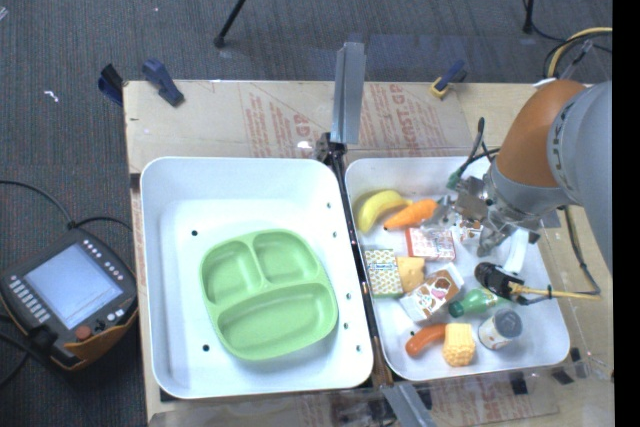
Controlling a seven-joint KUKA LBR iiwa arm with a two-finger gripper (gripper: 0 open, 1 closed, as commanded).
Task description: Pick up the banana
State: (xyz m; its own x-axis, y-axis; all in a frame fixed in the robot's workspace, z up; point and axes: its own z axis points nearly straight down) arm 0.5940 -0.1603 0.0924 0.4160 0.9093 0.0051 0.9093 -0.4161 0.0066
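Note:
The yellow banana [377,209] lies in the far left corner of the right bin [556,315], curved, with an orange carrot [413,213] touching its right end. My gripper [466,216] hangs low over the bin's far middle, to the right of the banana and just past the carrot. It sits above a small red and white packet [431,242]. Nothing of the banana is between the gripper and the bin floor. The grey arm with its orange band [535,135] reaches in from the right.
The right bin also holds small boxes [383,272], a cheese wedge [410,272], a green bottle [478,301], a corn cob [458,345], a second carrot [425,340] and a grey can [505,325]. A green divided plate [268,293] lies in the left bin [165,215].

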